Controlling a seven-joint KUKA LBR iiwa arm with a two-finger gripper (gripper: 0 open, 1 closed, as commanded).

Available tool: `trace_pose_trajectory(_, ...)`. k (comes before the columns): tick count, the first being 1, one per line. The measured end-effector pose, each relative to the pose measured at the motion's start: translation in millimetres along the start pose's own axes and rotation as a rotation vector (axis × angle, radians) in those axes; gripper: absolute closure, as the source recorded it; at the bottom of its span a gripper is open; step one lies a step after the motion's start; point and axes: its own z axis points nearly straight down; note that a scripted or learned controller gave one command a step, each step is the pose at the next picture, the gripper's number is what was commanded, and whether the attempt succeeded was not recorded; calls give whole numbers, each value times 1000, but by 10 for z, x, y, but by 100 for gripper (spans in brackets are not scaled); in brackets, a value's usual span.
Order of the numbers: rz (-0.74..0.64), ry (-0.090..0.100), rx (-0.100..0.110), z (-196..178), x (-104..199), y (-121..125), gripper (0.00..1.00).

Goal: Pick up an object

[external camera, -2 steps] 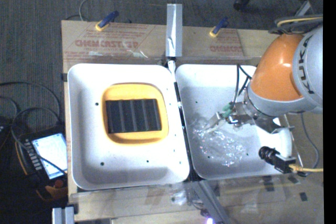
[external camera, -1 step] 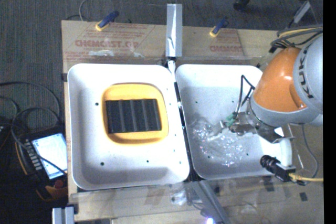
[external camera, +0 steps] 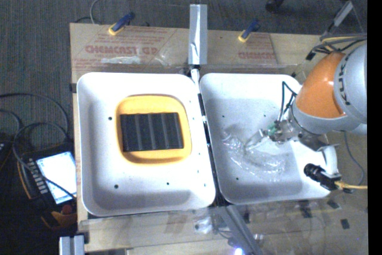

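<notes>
Two shallow white bins are seen side by side on a wooden bench. In the left bin a yellow tray lies flat near the middle, and a black ribbed insert is set inside it. The tray is kept well apart from the bin's walls on every side.

In the right bin a clear plastic object, crumpled and see-through, is spread over the floor toward the near right part of the bin. Its outline is hard to trace against the white surface.

The arm is seen reaching in from the right, its orange band and grey body hanging over the right bin's right edge. The gripper is lowered into the right bin, just above or at the upper right edge of the clear plastic object; whether contact is made cannot be told. How the jaws stand cannot be told either, since the tip is small and blurred against the plastic.

A metal bar is fixed upright at the far end of the gap between the bins. Two clamps with blue and yellow handles are seen on the bench's far edge, one at the left and one at the right. A small lit screen lies on the floor to the left of the bench.
</notes>
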Motion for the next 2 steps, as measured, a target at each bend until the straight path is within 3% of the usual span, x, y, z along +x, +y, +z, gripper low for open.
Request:
trace_pose_trajectory(1, 52, 1, 12, -325, -139, 297, 0)
trace_pose_trajectory(2, 50, -3, -6, 3, -54, -292, 0)
